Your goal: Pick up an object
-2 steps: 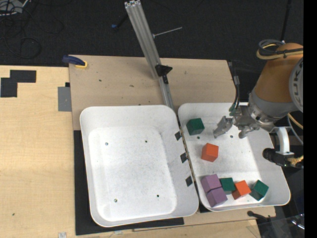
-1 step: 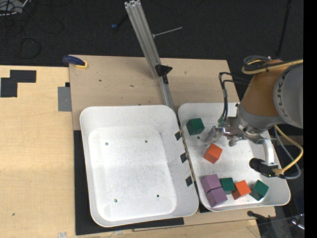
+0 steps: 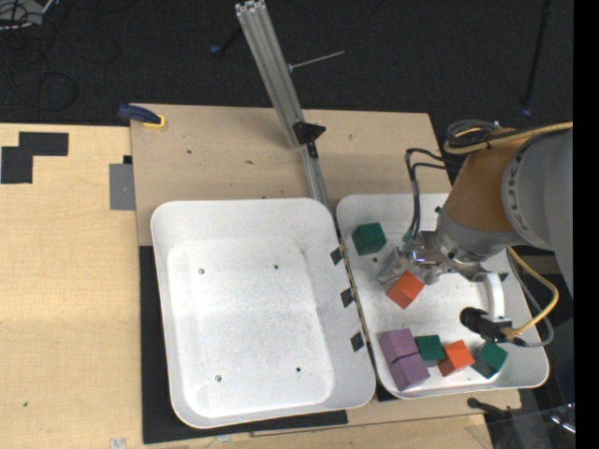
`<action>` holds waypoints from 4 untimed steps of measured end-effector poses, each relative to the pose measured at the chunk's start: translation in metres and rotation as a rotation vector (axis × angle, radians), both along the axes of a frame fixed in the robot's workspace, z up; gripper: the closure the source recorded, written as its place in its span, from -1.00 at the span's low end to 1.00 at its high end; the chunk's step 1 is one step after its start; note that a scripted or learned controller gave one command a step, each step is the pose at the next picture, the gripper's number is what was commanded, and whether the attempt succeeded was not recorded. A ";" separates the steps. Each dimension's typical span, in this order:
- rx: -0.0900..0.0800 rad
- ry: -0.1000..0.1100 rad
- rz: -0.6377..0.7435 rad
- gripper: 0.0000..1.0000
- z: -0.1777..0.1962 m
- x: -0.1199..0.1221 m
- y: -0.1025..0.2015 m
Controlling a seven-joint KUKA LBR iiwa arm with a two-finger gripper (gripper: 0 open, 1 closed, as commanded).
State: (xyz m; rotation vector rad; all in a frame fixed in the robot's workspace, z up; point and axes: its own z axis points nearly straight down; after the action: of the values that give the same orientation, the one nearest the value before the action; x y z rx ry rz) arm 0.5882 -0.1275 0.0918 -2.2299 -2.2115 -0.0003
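From my station I had the table [image 3: 84, 279] spread out below me, pale wood running left, with the two white bins set side by side on it. The left bin [image 3: 187, 227] took up most of the middle. The right bin [image 3: 533, 368] was the smaller, and the grey arm [image 3: 524, 195] with its orange band reached over it from the right.

The jaws [image 3: 409, 267] hung low over the middle of the right bin, at the near-left end of the wrist. The orange block [image 3: 405, 290] lay tilted right at their tips, touching or all but touching, on the near side and a shade to the left. I could not tell whether the jaws were released or clenched; the wrist and cables hid the fingers, and I could not see the block sitting between them, so I did not count it as held. I judged the coming move turned on that small offset: the block lay just nearer than the tips, not squarely under them.

A green block [image 3: 369, 238] sat further off, toward the far-left of the bin. Along the near wall sat a purple block [image 3: 403, 356], a small green block [image 3: 430, 348], a second orange block [image 3: 457, 355] and another green one [image 3: 489, 357].
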 end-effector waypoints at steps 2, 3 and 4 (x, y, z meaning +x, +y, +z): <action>-0.001 -0.004 0.012 1.00 0.070 0.006 0.002; -0.001 -0.003 0.012 1.00 0.122 -0.003 -0.001; -0.001 -0.004 0.009 1.00 0.174 -0.011 0.003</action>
State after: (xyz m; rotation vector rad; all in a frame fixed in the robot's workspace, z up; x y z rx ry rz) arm 0.5770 -0.1248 0.2660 -2.2225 -2.2244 -0.0033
